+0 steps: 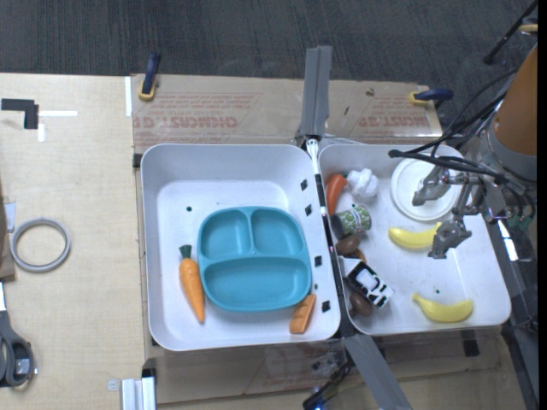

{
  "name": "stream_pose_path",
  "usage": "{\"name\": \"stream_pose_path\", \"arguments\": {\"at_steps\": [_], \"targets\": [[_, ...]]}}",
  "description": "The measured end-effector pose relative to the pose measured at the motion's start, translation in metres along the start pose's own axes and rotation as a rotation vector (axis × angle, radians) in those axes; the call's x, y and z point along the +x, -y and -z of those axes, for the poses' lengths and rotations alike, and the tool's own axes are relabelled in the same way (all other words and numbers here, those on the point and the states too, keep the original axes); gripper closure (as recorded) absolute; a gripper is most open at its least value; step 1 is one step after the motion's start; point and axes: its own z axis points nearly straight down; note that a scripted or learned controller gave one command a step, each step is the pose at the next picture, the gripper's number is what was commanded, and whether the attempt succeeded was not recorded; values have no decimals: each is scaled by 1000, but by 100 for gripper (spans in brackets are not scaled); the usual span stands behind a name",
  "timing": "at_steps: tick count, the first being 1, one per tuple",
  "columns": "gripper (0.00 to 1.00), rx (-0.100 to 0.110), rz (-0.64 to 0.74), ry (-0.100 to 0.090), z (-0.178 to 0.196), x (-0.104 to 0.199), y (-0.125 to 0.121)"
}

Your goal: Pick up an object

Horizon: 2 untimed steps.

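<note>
My gripper [436, 216] hangs over the right bin [487, 272], open, with its fingertips [444, 239] spread apart and nothing between them. One fingertip is over a white round dish [410, 190]. The other is just by the right end of a yellow banana [410, 237]. A second banana [443, 308] lies near the bin's front. Along the bin's left wall sit an orange-red piece [335, 193], a white lump [363, 182], a green can [353, 220], a brown item [349, 246] and a black-and-white object [367, 284].
The left bin [162, 229] holds a teal divided plate [254, 259], a carrot [192, 284] and a small orange piece [302, 314]. A tape roll [38, 244] and scissors [13, 361] lie on the bench at far left. Cables trail at the right.
</note>
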Motion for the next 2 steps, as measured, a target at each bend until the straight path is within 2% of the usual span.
{"name": "stream_pose_path", "arguments": {"at_steps": [1, 2], "targets": [[0, 0, 24, -1, -153, -50, 5], [0, 1, -205, 2, -181, -85, -18]]}}
